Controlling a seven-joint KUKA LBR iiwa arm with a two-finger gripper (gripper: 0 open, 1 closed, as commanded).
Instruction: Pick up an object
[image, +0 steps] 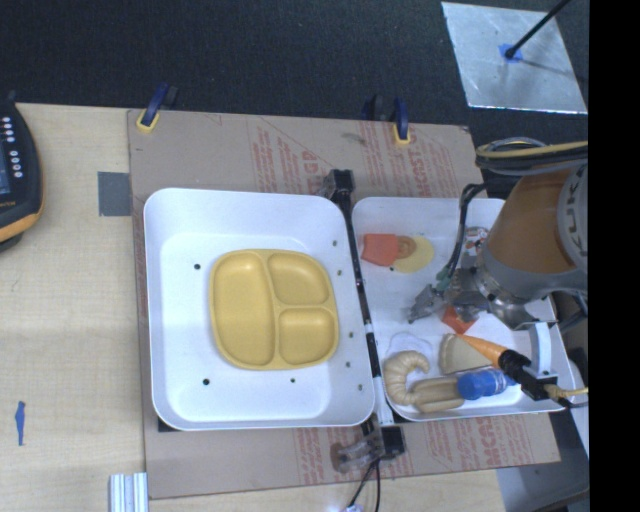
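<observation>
Right bin (400, 215) is my landmark. Arm (530, 235) over its right half; gripper (440, 298) low at its centre, grip state I cannot tell. Red piece (458, 320) just beside (likeliest target). I'd centre first, then descend straight.

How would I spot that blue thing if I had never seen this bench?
Find the right white bin, the one crowded with small toys. Go to its near edge, beside the cream curled piece. The blue cylinder lies there on its side, the one blue item among orange, red and cream neighbours.
</observation>
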